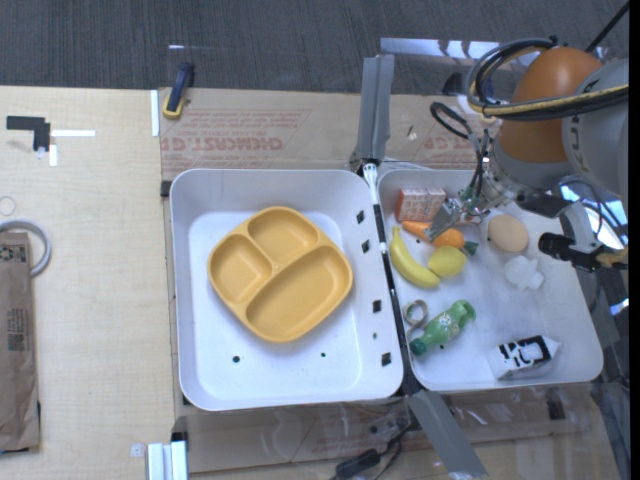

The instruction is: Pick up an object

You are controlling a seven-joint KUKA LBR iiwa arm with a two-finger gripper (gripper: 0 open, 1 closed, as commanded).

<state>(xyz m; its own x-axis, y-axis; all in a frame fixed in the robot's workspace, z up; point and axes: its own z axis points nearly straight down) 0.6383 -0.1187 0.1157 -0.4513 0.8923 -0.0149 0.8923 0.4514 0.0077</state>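
My gripper (461, 209) is low in the back of the right bin (575, 313), just above an orange carrot-like piece (441, 235) and right of a red and white box (418, 204). Nothing is visibly held in it. A banana (410, 260) and a yellow lemon (447, 261) lie just in front of the carrot. To the gripper's right rests a beige egg-shaped object (508, 234), with a white lump (522, 272) in front of it. A green bottle (441, 328) lies on its side near the front.
A black and white item (524, 352) sits at the right bin's front right, and a small ring-shaped piece (415, 314) lies beside the bottle. The left bin (200, 368) holds a yellow divided plate (281, 272). The arm's orange band (548, 103) looms over the back right.
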